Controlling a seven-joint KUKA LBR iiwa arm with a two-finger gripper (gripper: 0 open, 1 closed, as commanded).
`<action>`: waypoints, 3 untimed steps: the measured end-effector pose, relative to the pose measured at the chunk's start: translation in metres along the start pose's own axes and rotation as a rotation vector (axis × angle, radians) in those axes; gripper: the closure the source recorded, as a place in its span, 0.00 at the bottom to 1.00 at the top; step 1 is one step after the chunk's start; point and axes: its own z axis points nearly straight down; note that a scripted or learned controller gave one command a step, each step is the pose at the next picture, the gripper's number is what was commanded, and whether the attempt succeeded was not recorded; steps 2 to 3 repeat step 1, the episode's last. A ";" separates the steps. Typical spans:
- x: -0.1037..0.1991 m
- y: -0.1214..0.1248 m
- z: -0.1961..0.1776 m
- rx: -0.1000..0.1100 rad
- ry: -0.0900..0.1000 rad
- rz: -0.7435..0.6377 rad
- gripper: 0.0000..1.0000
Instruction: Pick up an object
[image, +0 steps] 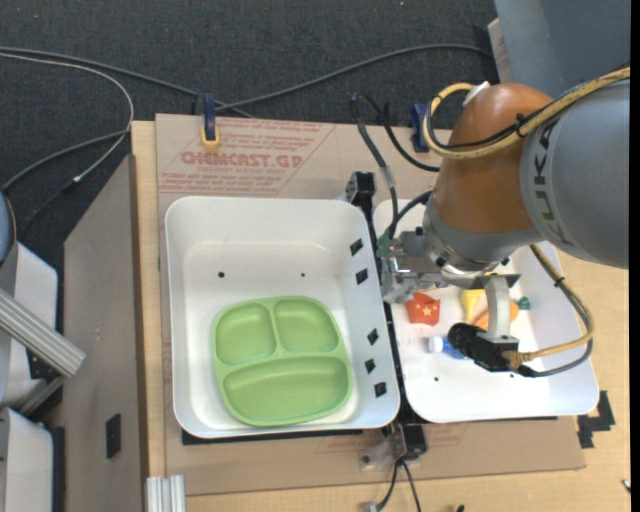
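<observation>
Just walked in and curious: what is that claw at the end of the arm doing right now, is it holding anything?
Gripper: over the right bin, just above a red object; open, shut or holding cannot be told.

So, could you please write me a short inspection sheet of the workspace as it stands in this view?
Surface: cardboard-covered bench bearing a left bin and a right bin.
Job's things: red block, orange object and a small blue-and-white item in the right bin.
Clutter: green divided plate in the left bin.
Grippers: gripper low over the right bin beside the red block; grip state not visible.
Cables: yellow cable at the arm; black cables across the floor.
Surroundings: dark floor, blue clamp at the bench's far edge.
</observation>
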 end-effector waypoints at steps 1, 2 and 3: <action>0.052 -0.024 0.015 0.001 0.000 -0.002 1.00; 0.052 -0.024 0.015 0.001 0.000 -0.002 1.00; 0.052 -0.024 0.015 0.001 0.000 -0.002 1.00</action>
